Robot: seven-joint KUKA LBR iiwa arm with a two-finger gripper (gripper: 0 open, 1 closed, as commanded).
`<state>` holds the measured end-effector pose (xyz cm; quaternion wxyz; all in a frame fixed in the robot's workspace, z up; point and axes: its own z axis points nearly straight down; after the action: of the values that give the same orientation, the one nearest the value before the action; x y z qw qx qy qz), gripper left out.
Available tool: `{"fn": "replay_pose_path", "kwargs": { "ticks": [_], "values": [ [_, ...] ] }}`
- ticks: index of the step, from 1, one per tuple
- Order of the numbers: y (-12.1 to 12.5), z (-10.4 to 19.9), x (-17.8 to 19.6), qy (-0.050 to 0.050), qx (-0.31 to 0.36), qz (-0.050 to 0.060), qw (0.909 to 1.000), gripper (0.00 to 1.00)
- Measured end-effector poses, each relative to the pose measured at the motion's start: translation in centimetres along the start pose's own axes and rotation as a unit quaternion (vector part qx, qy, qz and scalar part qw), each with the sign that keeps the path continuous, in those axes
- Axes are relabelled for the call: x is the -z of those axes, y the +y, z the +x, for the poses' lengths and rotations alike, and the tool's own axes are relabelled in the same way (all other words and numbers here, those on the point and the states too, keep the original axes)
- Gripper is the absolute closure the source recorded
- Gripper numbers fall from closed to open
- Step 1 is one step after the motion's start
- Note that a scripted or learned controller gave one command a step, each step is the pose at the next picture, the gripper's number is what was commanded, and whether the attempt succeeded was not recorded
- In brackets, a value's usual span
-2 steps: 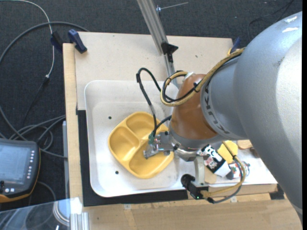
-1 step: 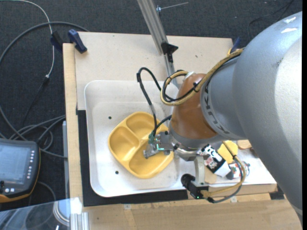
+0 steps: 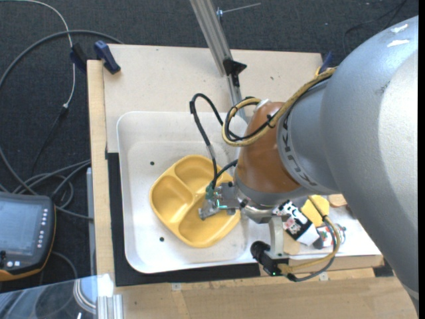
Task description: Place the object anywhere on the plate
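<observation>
Yellow: one divided plate (image 3: 178,195) in one white bin (image 3: 136,178); tool (image 3: 214,203) grip state unclear.

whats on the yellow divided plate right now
The gripper hangs over the yellow divided plate's right side. Its visible compartments look bare; the grey arm covers the plate's right edge.

Plate (image 3: 174,195) glossy yellow plastic; bin (image 3: 136,178) smooth white plastic; bench (image 3: 159,78) matt wood.
</observation>
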<state>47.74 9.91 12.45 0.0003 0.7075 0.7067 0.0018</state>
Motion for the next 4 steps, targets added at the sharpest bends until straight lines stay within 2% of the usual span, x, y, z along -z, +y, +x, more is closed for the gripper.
{"fn": "replay_pose_path", "kwargs": {
  "ticks": [2,3,4],
  "values": [
    [0.0,0.0,0.0,0.000,0.000,0.000,1.0000,0.00],
    [0.1,-2.8,7.2,-0.001,-0.001,-0.002,1.0000,0.00],
    [-0.1,-1.6,6.8,-0.001,0.001,0.001,1.0000,0.00]
  ]
}}
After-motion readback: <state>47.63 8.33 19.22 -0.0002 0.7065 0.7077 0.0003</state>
